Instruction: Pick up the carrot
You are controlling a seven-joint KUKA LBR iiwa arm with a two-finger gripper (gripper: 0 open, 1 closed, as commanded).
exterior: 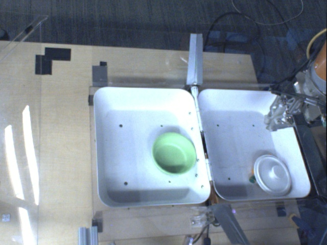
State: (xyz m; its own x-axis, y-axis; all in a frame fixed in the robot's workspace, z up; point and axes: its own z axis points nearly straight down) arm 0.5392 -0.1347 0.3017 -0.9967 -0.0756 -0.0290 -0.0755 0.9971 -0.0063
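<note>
No readable writing or labels anywhere. The metal two-finger gripper sits over the upper right edge of the shallow white right bin; whether it is apart or together, cannot tell. A small orange-and-green carrot bit peeks out just left of the upturned white round bowl, touching it, near the bin's front right corner. The light green round bowl sits in the shallow white left bin, by the divider. Open floor left of both bowls.

a green bowl lies in the left bin, a white bowl in the right bin.
</note>
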